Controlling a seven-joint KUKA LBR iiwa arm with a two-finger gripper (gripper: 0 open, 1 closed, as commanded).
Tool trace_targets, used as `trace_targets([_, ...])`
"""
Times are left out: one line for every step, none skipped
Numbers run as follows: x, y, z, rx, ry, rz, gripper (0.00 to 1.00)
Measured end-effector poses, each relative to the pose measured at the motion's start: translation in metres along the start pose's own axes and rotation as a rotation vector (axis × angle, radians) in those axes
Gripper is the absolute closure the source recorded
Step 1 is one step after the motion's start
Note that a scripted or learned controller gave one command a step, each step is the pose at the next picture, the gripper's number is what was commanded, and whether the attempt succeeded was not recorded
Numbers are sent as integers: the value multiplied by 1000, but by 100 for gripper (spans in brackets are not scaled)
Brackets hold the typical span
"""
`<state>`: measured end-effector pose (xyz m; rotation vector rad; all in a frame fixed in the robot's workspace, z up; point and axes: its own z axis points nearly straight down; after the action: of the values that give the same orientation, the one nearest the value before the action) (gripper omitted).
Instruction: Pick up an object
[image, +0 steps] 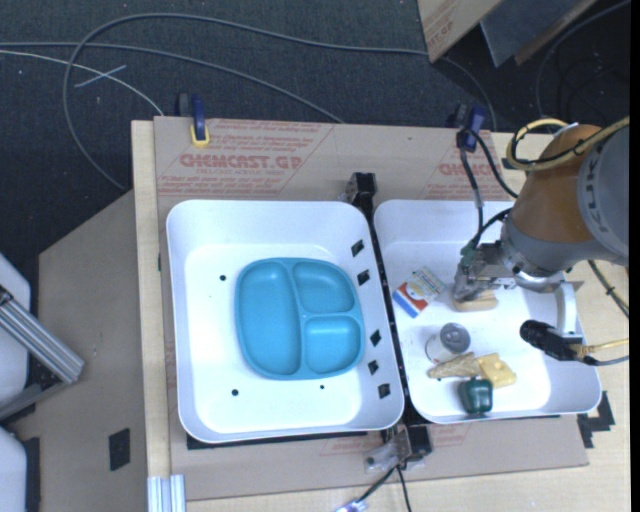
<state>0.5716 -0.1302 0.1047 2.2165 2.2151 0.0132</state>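
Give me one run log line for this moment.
arm: over right bin | hand: low by tan block | grasp: unclear | left bin: blue tray | task: not done

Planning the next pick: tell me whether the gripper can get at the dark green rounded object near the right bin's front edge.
Probably yes. The dark green rounded object lies uncovered from above, though a yellow piece touches it. The gripper sits further back in the same white bin.

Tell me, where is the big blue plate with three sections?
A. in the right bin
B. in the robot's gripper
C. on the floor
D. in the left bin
D: the blue divided plate lies flat in the middle of the left bin, while the gripper is over in the right bin among the small items.
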Motion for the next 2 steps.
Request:
trace_targets([6, 3, -63, 5, -1, -2, 100])
trace_targets([6, 5, -118, 4, -2, -2, 100])
